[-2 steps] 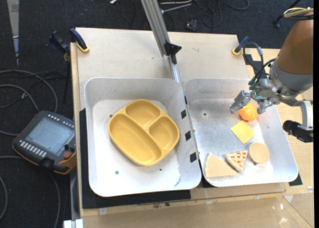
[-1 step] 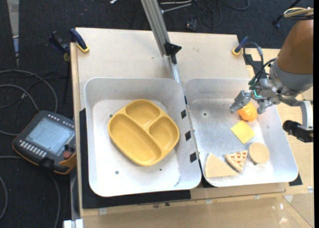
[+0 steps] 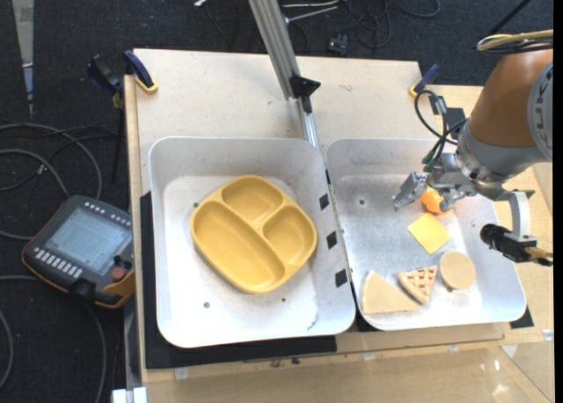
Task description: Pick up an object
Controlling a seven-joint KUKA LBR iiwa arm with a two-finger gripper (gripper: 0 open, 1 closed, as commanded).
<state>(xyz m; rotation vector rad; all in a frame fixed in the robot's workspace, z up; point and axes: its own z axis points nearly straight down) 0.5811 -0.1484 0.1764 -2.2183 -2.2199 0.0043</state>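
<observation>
Your pincer (image 3: 424, 194) hangs spread, grasping nothing, beside the orange piece (image 3: 432, 201) near the right bin's (image 3: 369, 168) far edge; clenching off-centre could squirt it away.

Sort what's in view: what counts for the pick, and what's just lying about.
For the pick: gripper over the small orange piece; yellow square, round tan disc, pizza slice, tan wedge, all in the right bin.

Lying about: yellow divided plate, left bin, teach pendant.
</observation>
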